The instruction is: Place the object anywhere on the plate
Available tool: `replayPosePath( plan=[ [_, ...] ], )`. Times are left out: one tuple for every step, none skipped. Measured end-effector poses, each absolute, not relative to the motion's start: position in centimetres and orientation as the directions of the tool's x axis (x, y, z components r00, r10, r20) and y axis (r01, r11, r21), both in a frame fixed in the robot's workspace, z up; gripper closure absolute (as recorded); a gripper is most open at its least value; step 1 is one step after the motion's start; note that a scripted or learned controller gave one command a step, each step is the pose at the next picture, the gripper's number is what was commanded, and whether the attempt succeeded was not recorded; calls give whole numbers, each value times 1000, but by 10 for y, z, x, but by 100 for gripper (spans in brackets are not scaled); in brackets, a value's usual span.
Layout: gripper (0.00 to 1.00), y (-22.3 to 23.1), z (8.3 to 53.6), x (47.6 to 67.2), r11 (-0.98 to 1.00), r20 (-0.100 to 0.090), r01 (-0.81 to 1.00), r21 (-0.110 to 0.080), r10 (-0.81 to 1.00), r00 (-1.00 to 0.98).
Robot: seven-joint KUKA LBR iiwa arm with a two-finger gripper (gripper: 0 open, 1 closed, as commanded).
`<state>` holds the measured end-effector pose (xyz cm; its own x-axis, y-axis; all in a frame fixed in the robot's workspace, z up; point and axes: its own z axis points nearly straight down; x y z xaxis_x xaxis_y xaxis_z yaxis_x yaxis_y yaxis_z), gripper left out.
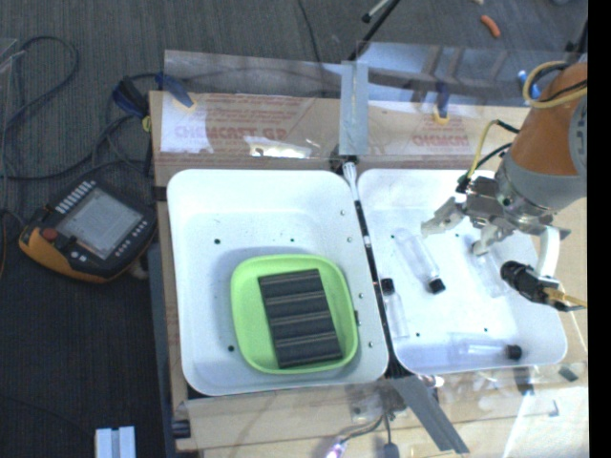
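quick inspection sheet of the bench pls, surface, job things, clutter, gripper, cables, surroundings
surface: two shallow white bins, left bin and right bin, side by side on a bench with cardboard behind
job's things: green plate in the left bin, with a dark ribbed block lying on it
clutter: two clear tubes with black caps in the right bin, one near its middle, one along the front edge
grippers: gripper over the right bin, fingers spread, nothing between them
cables: yellow cable at the arm; black cables on the floor
surroundings: teach pendant on dark carpet left of the bench
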<state>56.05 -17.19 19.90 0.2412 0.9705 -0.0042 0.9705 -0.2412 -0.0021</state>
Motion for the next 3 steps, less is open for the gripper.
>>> replayPosePath(
  plan=[
    [0, -112, 291, 522, -128, -1, 992, -2, 992, 128],
    [0, -91, 340, 578, -22, -4, 1000, 0, 1000, 22],
    [0, -45, 412, 585, -26, -2, 1000, 1, 1000, 26]
  ],
)
